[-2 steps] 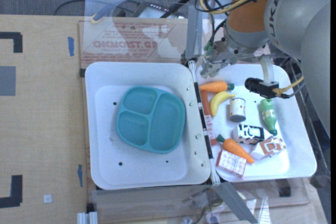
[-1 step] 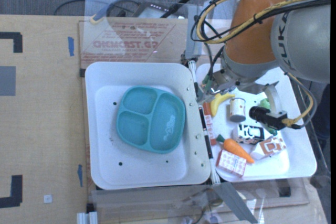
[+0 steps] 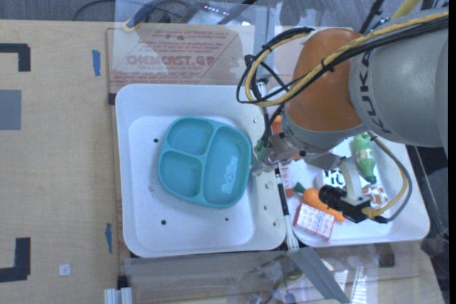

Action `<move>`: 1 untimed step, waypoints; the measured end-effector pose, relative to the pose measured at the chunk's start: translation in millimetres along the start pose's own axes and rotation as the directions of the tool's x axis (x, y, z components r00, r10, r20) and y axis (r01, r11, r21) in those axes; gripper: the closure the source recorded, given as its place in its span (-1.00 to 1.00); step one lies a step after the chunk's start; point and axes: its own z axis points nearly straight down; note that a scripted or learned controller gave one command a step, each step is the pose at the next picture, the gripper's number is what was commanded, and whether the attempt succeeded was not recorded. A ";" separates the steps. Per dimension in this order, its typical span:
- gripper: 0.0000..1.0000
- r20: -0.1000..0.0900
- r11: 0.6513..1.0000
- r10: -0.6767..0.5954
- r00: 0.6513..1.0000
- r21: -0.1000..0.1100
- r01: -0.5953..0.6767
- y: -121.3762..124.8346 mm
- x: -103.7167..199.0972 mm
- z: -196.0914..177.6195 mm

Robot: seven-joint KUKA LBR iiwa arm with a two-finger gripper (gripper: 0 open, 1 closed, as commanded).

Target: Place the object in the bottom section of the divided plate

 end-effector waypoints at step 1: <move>-1.00 0.000 1.000 0.002 1.000 -0.001 -0.002 0.0 -0.9 -0.2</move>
